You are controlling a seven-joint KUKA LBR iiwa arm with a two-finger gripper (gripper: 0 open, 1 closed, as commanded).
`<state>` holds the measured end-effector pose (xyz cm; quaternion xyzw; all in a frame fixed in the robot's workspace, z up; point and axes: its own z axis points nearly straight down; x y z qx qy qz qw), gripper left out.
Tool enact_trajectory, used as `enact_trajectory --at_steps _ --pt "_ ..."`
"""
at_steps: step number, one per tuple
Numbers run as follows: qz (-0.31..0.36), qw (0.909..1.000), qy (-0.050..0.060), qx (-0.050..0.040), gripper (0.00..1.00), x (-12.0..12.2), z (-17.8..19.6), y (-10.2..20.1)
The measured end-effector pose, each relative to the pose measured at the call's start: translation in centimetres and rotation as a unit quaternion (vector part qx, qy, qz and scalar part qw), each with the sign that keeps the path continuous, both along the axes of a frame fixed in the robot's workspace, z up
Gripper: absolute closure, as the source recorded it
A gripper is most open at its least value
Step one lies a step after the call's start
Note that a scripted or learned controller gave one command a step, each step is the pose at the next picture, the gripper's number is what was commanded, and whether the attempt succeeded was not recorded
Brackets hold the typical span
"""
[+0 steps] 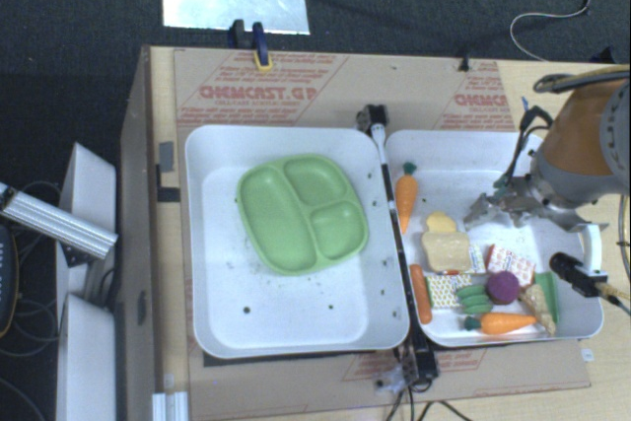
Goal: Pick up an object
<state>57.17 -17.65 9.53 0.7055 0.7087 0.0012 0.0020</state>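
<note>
- Fingers (501,208) of the gripper hang low over the right bin's (463,153) middle, near its far-right side; whether they are spread or closed I cannot tell; nothing is visibly between them
- toy food crowds that bin's near half: a bread slice (447,251), a purple ball (503,286), a carrot (505,321) at the near edge; another carrot (405,196) lies along the left wall
- left bin (222,311) holds a green divided plate (301,212); both bins rest on the table (325,84)
</note>
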Motion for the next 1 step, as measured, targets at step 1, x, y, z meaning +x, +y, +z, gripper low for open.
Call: enact_trajectory --at_steps 1 --pt "0.001 1.0 -0.001 0.0 1.0 0.09 1.08 -0.02"
